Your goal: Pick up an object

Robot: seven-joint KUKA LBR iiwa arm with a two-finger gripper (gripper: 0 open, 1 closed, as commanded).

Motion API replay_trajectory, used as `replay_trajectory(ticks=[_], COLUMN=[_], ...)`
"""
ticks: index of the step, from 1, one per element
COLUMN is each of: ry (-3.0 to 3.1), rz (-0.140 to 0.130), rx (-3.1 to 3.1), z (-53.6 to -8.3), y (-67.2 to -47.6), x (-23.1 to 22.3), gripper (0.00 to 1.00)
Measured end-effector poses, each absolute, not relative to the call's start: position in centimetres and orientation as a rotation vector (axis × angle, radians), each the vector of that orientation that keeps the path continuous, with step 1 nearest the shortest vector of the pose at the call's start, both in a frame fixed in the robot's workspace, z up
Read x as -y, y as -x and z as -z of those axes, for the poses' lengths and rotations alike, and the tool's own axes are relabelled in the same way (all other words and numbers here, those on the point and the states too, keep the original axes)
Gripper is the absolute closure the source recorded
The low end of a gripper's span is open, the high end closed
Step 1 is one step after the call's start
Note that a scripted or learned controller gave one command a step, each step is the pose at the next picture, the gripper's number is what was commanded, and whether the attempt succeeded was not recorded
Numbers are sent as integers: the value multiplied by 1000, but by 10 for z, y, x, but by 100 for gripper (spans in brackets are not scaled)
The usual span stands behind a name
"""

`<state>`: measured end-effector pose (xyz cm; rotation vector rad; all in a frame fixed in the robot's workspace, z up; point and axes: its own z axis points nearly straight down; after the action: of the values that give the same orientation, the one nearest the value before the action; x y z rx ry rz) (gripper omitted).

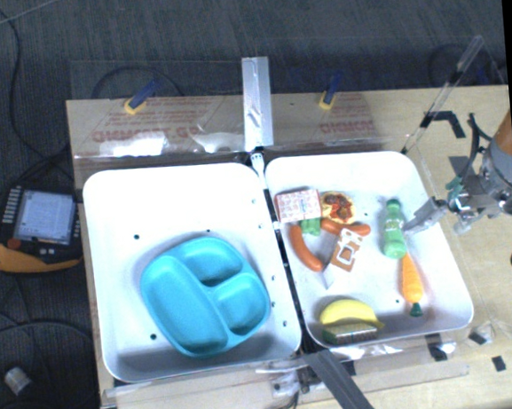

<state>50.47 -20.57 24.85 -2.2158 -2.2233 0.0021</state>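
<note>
The right bin (438,254) holds several toy foods. A pink and white box (297,204) lies at its back left, with a pizza slice (336,205) beside it. An orange sausage (306,250) and a small carton (347,249) lie in the middle. A green bottle (393,228) stands right of them, with a carrot (411,283) in front of it. A yellow banana (344,311) lies at the front. My gripper (428,214) hovers over the bin's right rim, just right of the green bottle and apart from it, with nothing seen in it.
The left bin (114,211) carries a blue divided plate (206,293). A metal post (257,101) rises behind the wall between the bins. Clamps and cables sit along the bench's back and right side.
</note>
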Motion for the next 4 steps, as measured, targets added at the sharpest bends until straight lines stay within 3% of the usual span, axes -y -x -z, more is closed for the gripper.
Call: replay_trajectory(ticks=[1, 2, 3, 4], ry=[1999, 1784, 1328, 1398], rz=[6, -3, 6, 7], rx=[2417, 2584, 2864, 2821], z=[-111, -103, -91, -90], y=[-541, -551, -523, -547], x=[218, 208, 224, 222], gripper=[0, 0, 0, 0])
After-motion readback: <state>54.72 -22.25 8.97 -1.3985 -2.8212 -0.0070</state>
